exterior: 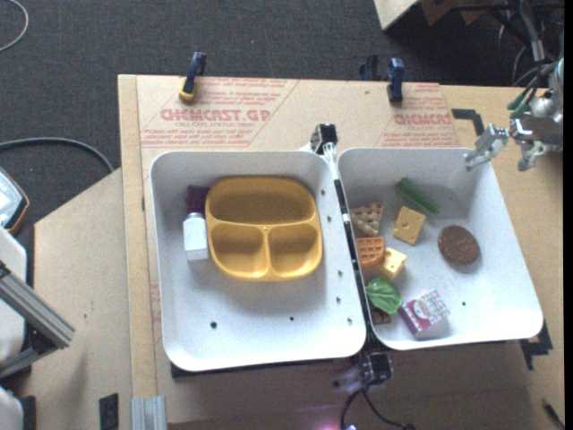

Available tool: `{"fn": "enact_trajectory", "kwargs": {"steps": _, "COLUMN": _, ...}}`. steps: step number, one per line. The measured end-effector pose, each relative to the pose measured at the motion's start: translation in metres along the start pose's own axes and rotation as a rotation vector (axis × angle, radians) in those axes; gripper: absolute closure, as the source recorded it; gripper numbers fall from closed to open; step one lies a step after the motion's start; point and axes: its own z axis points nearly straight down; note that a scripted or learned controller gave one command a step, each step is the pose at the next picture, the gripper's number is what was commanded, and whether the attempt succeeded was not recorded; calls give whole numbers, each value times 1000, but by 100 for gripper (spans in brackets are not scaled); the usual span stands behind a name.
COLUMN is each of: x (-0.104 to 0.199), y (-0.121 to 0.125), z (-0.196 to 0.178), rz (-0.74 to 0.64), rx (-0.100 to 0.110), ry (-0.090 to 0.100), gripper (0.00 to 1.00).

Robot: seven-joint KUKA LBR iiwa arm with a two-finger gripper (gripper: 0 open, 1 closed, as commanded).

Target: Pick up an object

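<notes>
**Claw at the far right corner, food toys lying in the right bin**

Camera view: the claw (488, 141) sits at the far right corner of the right bin (501, 316), over its rim, well apart from the things lying inside. Whether its fingers stand wide or narrow cannot be told here; nothing shows between them.

In the right bin, a green stick (417, 195) lies slantwise toward the far side, with a yellow cheese wedge (409, 225) just near of it. A round brown patty (458, 245) rests to the right of the cheese. Along the left wall sit a tan cracker-like piece (366, 216), then an orange waffle piece (370, 251) with a small yellow cube (393, 262) touching it. Nearer still are a green leaf (384, 293) and a red-and-white packet (426, 315), just beside each other.

The left bin (260, 339) holds a yellow divided tray (263, 227), its three compartments facing up. A small white bottle (195, 237) stands touching the tray's left edge, and a dark purple thing (198, 195) lies just far of the bottle.

Both bins rest on a worktop (143, 150) covered in brown board, with clamps along its far edge.
</notes>
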Motion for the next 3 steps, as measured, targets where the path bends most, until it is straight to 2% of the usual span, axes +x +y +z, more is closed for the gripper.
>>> {"fn": "enact_trajectory", "kwargs": {"steps": 1, "x": 0, "y": 2, "z": -7, "rz": -3, "rx": -12, "ry": -3, "gripper": 0}}
{"fn": "enact_trajectory", "kwargs": {"steps": 2, "x": 5, "y": 2, "z": 56, "rz": -3, "rx": -5, "ry": -1, "gripper": 0}}
{"fn": "enact_trajectory", "kwargs": {"steps": 3, "x": 7, "y": 4, "z": 99, "rz": -4, "rx": -6, "ry": -1, "gripper": 0}}
